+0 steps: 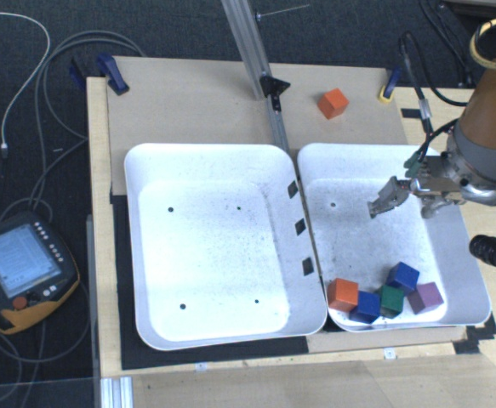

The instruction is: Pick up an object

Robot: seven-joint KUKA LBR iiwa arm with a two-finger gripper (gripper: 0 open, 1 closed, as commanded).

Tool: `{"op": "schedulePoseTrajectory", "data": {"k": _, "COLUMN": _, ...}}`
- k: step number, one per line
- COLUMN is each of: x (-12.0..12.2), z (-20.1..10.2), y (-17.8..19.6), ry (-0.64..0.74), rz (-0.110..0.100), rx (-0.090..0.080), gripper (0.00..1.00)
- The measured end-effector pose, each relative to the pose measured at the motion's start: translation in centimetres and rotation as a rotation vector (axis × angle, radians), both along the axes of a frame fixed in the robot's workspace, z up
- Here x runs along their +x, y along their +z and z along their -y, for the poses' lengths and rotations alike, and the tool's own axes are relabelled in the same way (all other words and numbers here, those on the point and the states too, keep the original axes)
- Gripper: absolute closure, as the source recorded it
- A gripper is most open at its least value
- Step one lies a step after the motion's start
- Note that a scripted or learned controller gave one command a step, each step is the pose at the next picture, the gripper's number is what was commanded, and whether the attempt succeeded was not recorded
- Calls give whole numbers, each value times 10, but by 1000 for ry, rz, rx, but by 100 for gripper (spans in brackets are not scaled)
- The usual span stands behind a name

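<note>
Your likeliest target is the small orange cube (343, 294), lying in the right-hand shallow white plastic bin (350, 228) at that bin's near-left corner. It looks rigid and light, probably foam or painted wood, with flat faces that should not slip; take it across two opposite faces, from above. Its left side sits close to the bin wall, so you may find little room for a finger there.

Touching it, further along the bin's near edge, sits a small dark blue cube (367, 306), then a green cube (391, 299), a second blue cube (403, 275) and a purple cube (426, 296), all huddled together. The purple one at the outer end looks freer to grasp.

The end effector (388, 200) hangs over the middle of the same bin, well apart from the cluster and holding nothing; you cannot tell from this slant whether it is spread or closed.

Another orange cube (333, 103) rests on the tan desk (188, 100) beyond the bin's far edge.
</note>
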State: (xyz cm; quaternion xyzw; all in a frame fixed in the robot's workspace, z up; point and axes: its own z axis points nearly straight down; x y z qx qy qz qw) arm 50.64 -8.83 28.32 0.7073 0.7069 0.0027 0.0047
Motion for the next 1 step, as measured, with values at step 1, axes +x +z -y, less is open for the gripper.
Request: {"op": "schedulePoseTrajectory", "data": {"k": 1, "x": 9, "z": 4, "y": -61, "ry": 0, "rz": -18, "rx": 5, "gripper": 0}}
